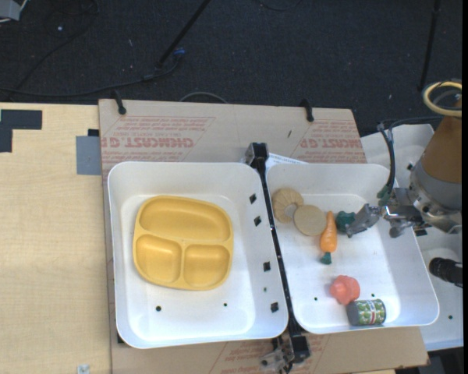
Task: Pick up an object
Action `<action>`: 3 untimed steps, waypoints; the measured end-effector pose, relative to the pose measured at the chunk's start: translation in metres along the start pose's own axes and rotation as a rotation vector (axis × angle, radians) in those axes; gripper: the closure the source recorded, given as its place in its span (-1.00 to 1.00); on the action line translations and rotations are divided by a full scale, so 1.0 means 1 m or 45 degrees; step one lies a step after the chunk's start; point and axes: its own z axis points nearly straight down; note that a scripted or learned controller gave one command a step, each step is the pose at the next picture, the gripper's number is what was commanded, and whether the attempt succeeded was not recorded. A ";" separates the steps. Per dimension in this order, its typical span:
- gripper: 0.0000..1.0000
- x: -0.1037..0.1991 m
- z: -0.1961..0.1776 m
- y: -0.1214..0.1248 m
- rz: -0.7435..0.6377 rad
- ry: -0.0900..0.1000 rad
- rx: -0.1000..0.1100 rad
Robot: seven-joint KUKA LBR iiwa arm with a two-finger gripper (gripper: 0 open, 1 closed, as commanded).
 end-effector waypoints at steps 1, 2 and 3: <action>-1.00 0.003 0.056 0.010 0.000 0.001 0.000; -1.00 0.008 0.122 0.008 0.000 0.002 0.001; 1.00 0.007 0.110 0.008 0.004 0.001 0.002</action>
